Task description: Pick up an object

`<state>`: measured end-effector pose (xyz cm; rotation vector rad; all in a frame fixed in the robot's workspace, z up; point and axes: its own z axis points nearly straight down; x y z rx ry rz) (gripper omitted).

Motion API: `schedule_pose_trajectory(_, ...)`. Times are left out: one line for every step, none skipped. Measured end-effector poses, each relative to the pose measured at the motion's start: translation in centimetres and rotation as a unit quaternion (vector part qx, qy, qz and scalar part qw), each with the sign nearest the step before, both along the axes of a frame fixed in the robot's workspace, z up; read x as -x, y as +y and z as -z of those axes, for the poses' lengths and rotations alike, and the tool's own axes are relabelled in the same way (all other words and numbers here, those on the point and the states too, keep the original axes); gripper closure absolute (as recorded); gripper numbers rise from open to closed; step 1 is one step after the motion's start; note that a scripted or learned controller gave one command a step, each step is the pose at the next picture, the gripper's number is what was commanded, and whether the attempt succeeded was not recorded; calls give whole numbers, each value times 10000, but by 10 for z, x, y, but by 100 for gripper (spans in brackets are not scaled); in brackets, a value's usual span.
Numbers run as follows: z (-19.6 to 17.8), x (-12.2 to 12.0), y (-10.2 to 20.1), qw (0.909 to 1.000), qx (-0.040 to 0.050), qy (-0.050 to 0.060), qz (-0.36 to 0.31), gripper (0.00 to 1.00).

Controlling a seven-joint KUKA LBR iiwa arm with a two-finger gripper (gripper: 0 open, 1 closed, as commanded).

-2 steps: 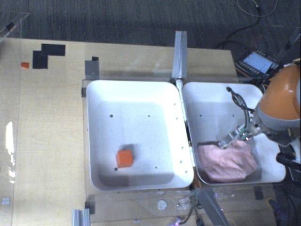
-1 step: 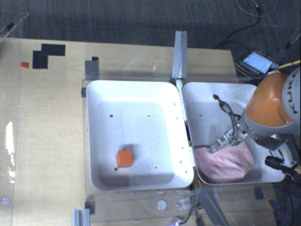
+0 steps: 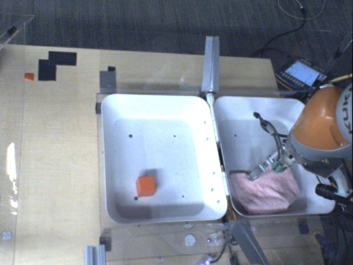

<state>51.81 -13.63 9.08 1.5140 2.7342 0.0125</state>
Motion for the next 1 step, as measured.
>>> schedule_pose_trajectory(-1,11,23,9984,-2,6,572,0)
